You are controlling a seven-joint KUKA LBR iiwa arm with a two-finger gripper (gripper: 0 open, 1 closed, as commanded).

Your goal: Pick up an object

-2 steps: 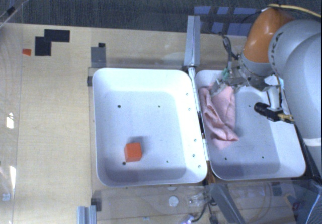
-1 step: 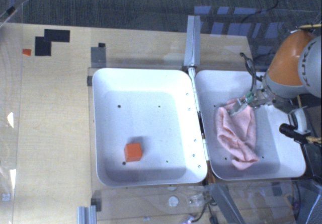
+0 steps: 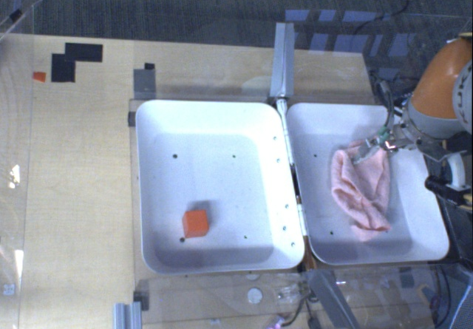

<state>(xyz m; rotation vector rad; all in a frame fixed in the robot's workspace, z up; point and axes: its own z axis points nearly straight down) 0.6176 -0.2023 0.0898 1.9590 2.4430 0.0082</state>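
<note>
A pink cloth [image 3: 361, 188] lies in the right bin [image 3: 421, 246], stretched from its lower middle up toward the arm. My gripper [image 3: 369, 151] reaches in from the right and is shut on the cloth's bunched upper end, which is drawn up to the fingertips. The rest of the cloth trails down and rests on the bin floor. A small orange block [image 3: 196, 223] sits on the floor of the left bin [image 3: 155, 172], near its front left, far from the gripper.
The grey arm with its orange band [image 3: 442, 87] hangs over the right bin's far right corner. A metal divider [image 3: 281, 61] runs between the bins at the back. Black marks [image 3: 72, 60] lie on the bench at far left.
</note>
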